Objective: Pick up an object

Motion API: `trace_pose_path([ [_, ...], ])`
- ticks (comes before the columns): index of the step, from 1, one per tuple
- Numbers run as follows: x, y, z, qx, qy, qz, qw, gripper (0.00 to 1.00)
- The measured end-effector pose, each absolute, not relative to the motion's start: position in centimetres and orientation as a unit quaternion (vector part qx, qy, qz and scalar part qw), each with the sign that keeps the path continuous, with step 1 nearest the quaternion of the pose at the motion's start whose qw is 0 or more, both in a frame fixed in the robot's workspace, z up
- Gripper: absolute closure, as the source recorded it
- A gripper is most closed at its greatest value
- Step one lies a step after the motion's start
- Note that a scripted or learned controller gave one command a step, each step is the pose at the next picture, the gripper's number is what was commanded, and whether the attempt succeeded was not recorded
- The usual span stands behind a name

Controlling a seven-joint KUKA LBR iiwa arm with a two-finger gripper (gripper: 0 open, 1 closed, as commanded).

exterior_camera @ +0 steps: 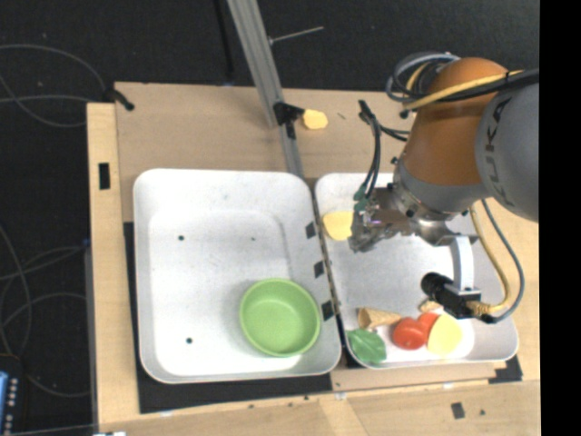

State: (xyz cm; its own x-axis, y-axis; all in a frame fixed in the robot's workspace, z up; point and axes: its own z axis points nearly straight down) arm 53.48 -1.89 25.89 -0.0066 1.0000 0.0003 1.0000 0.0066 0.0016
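Gripper (pixel 366 234): seen centre-right of frame, low over the right bin (pixel 399 271), at that bin's upper-left part. Fingers: dark, bunched, blurred by the wrist hardware; open or closed cannot be told, and nothing is seen betw. them.

Nearest obj.: pale yellow piece (pixel 337 224), lying in the right bin's upper-left corner, close against the divider betw. the bins. Roughly round/blobby; no clear long axis can be made out.

Key relation: yellow piece is placed just left of the fingertips in frame, about level w/ them or a touch higher, just beside, poss. touching; contact can't be confirmed. A short shift toward frame left is judged to be what a grasp calls for.

Risk (judged): piece is hemmed by bin wall on its left, so little room is left for a finger on that side; it may be pushed rather than gripped.

Other objs., right bin: clustered along the lower edge, lower right of frame — tan cone-like piece (pixel 377 317), green piece (pixel 366 344), red piece (pixel 409 333), yellow round piece (pixel 445 335). All well apart from the fingers, below them in frame.

Left bin (pixel 200 234): green bowl (pixel 279 317) is held in its lower-right part, lower centre of frame.

Off-bin: small yellow item (pixel 315 119) on the bench, upper centre.

Task state (judged): no obj. lifted yet.
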Motion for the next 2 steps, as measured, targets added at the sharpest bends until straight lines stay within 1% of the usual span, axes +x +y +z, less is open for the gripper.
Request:
trace_pose_path([
  [1, 53.9, 3.5, 26.1, 0.704, 0.71, 0.001, 0.0, 1.0],
  [2, 53.0, 8.9, 25.7, 0.704, 0.71, 0.0002, -0.001, 1.0],
])
